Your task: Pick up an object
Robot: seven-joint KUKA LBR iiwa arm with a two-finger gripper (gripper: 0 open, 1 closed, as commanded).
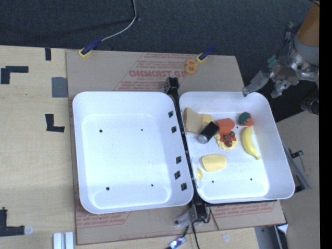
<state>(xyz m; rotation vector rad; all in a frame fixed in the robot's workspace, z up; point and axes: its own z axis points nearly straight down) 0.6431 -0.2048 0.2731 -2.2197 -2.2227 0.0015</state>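
Top right: gripper (261, 91) on the grey arm (303, 61), orange band uppermost. Hangs over the far right corner of the right bin (277, 188), just outside its rim. Jaws apart, nothing between them. Touches none of the objects.

All objects for picking in the right bin, clustered in its far half:
- banana (251, 141) at the right of the cluster, lengthwise toward the near edge
- green and red piece (245, 119) just beyond the banana's far end, nearest the gripper
- red piece (225, 124) in the middle, against a small yellow and red item (227, 140)
- black cylinder (208, 132) tilted, touching the red piece's left side
- tan wedge (192, 121) by the wall shared with the other bin, with a small yellow block (207, 119) beside it
- pale yellow lump (213, 163) nearer the front, apart from the rest
- tiny yellow bit (198, 174) near the lump, close to the dividing wall

To the left: left bin (78, 102), pressed against the right one. Under both, a cardboard sheet (155, 71) with red print, held by two blue and yellow clamps (89, 47) at its far edge. On the cardboard, beyond the bins, an orange ring (191, 66). Across the dark floor behind, a thin cable (132, 14).
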